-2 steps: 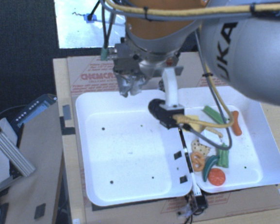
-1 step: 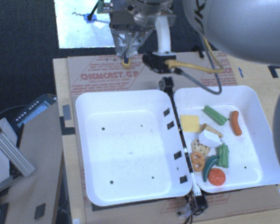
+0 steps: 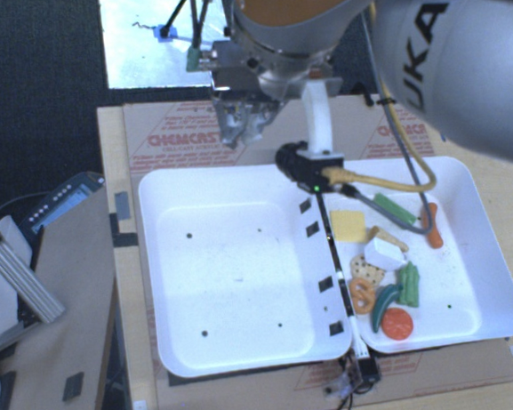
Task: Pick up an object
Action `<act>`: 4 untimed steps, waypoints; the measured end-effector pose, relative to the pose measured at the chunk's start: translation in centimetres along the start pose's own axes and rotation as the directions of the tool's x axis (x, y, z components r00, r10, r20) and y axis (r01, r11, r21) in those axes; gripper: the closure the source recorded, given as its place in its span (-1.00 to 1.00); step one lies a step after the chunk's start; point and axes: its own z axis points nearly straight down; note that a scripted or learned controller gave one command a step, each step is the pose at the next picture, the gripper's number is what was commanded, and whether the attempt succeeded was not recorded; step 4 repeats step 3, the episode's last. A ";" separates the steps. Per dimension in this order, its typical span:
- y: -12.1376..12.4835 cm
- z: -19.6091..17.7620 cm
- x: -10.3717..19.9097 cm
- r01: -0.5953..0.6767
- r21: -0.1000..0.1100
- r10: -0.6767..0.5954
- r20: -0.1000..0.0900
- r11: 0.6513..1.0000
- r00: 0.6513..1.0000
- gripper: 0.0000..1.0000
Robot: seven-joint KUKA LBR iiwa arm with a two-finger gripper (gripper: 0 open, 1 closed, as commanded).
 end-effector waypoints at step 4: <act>11.1 4.8 -10.3 -0.014 0.005 0.014 0.006 1.000 1.000 1.00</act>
